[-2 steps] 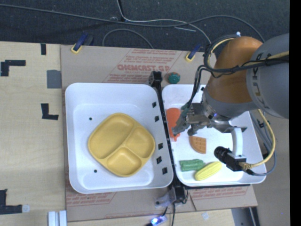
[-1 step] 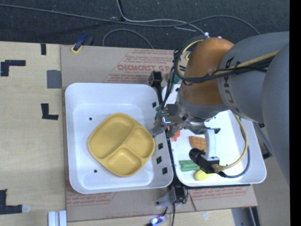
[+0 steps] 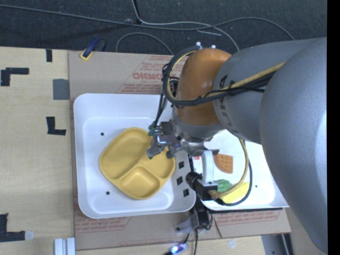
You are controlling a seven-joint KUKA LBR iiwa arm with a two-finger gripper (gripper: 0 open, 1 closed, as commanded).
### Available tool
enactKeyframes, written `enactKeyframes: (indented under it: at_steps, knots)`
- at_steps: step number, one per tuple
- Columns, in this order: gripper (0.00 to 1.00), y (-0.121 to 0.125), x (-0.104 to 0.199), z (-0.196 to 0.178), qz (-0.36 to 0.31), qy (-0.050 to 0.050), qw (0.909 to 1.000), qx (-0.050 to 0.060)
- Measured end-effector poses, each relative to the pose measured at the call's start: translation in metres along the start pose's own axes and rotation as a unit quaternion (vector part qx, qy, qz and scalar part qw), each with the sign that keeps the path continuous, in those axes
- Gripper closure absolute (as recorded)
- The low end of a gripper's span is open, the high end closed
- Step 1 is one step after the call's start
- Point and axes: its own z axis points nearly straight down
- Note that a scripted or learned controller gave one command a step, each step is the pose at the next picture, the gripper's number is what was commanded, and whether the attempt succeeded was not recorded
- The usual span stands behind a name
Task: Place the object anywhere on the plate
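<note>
The yellow divided plate (image 3: pixel 135 166) lies in the left bin (image 3: pixel 87 142), and as far as this slanted view shows, none of its compartments holds anything yet — so the placing is not done. The pincer (image 3: pixel 159 142) hangs over the plate's right rim, just where the arm (image 3: pixel 249 94) comes down from the right with its orange band (image 3: pixel 199 84) above the wrist. Its state cannot be told from here: the wrist body and cabling crowd the tip, and whether a small thing sits there is too dark and cluttered to say.

In the right bin (image 3: pixel 263 195), partly hidden by the arm, lie the candidate objects — an orange waffle-like piece (image 3: pixel 225 163), a yellow banana-like thing (image 3: pixel 236 193) along the near edge, and a small green item (image 3: pixel 223 185) touching it. Which of these is the task's object is unclear.

My judgement: if the pincer carries something, what is left is the release over the plate; if not, the whole fetch from the right bin is left, then the carry across the wall between the bins
</note>
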Motion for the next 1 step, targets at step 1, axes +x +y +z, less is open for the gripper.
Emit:
enactKeyframes:
  at_steps: [1]
  knots:
    - [1.0, -0.0017, 0.0413, -0.0001, 0.0, 0.0, 1.0, 0.0]
